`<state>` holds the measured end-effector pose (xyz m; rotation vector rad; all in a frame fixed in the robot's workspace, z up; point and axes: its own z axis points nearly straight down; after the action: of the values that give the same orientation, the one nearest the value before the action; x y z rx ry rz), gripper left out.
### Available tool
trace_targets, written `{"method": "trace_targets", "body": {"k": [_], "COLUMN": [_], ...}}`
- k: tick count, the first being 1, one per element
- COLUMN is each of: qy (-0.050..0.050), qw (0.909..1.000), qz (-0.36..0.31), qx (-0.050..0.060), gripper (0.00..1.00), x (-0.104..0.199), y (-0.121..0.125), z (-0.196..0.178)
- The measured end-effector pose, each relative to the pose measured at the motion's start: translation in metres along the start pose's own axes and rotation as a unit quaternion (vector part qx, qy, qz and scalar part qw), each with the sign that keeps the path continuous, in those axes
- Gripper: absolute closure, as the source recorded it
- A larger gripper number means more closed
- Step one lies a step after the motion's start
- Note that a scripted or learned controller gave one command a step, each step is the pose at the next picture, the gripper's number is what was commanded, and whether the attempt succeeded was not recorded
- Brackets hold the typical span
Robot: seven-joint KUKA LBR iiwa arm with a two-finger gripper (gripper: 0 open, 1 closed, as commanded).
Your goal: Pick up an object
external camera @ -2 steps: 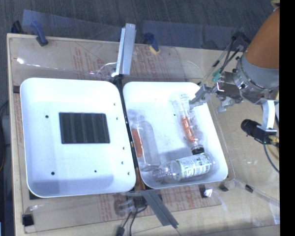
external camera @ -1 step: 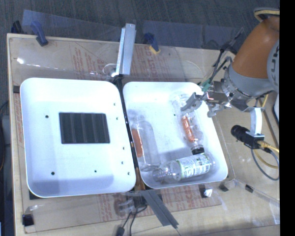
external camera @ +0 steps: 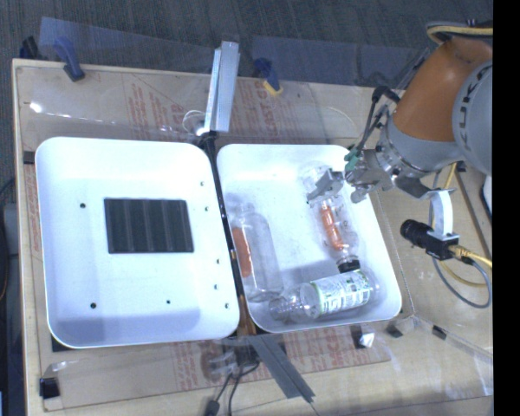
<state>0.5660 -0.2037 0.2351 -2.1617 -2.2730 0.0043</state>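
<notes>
Now the pincer (external camera: 345, 183) hangs low over the right bin's (external camera: 383, 258) upper right corner, fingers seemingly apart, nothing visibly between them. Three clear bottles (external camera: 334, 295) lie below it inside that bin.

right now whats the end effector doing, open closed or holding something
End effector: over the upper part of the right bin, just above a clear bottle. Open, closed or holding something cannot be told.
</notes>
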Motion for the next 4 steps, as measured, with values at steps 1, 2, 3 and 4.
{"method": "trace_targets", "body": {"k": [1, 2, 3, 4], "qy": [0.000, 0.000, -0.002, -0.001], "qw": [0.9991, 0.9985, 0.9960, 0.9956], "qz": [-0.042, -0.054, -0.089, -0.093], "qx": [0.000, -0.001, -0.003, -0.001], "gripper": [0.00, 0.00, 0.00, 0.00], "x": [-0.006, -0.006, 0.043, -0.001], "y": [0.011, 0.015, 0.015, -0.034], "z": [0.054, 0.060, -0.057, -0.002]}}
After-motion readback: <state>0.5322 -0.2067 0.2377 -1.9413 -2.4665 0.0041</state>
